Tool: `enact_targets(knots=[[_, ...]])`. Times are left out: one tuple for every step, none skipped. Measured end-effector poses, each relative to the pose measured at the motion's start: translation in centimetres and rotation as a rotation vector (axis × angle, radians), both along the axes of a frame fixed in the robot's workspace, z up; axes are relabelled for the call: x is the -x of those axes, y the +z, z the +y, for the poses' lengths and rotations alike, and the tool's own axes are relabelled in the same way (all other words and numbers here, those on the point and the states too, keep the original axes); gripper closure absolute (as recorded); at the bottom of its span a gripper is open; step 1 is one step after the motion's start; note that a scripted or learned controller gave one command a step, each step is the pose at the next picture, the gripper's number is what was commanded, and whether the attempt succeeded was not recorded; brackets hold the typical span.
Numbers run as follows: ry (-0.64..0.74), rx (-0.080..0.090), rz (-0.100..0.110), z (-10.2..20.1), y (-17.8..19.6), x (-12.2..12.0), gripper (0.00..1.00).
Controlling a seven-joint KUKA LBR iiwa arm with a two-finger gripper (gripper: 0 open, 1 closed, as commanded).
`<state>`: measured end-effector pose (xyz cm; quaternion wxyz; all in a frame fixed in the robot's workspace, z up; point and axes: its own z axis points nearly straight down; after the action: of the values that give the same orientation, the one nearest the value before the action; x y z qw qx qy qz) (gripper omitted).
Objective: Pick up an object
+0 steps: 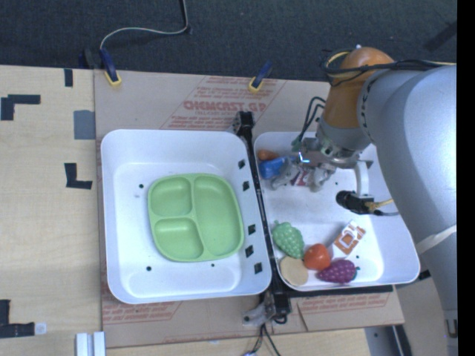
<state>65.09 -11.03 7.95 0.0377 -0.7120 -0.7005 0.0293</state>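
Blue toy (pixel 272 166) | lodged in right bin (pixel 393 252) far corner | gripper (pixel 306 178) poised just beside it | finger state cannot be told | grasp judged pending

A single fixed camera looks down at a slant from above the bench (pixel 44 199), far enough back to take in both white bins (pixel 119 221) side by side, with dark floor beyond the bench's far edge.
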Motion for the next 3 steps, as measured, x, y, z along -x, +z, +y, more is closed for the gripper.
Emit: enact_targets(knots=[[-0.003,0.008,-0.002,0.27,-0.01,0.04,0.00],[-0.002,0.005,-0.001,0.16,-0.01,0.02,0.00],[-0.003,0.008,-0.002,0.28,-0.01,0.04,0.00]])
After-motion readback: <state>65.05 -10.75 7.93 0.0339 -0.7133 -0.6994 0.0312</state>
